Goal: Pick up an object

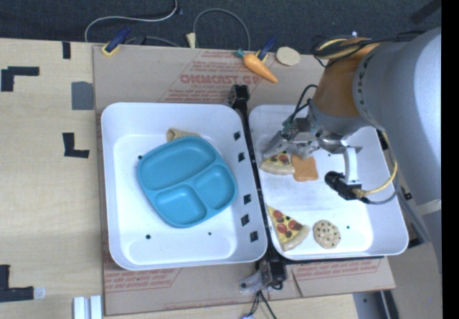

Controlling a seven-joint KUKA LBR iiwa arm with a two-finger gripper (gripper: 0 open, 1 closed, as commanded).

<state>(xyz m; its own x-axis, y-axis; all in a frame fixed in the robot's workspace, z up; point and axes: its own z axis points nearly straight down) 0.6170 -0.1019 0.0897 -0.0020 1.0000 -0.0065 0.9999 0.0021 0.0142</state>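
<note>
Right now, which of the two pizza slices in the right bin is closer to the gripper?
The upper pizza slice, lying beside the orange piece directly under the gripper. The other slice lies toward the bin's near edge, next to the cookie.
</note>
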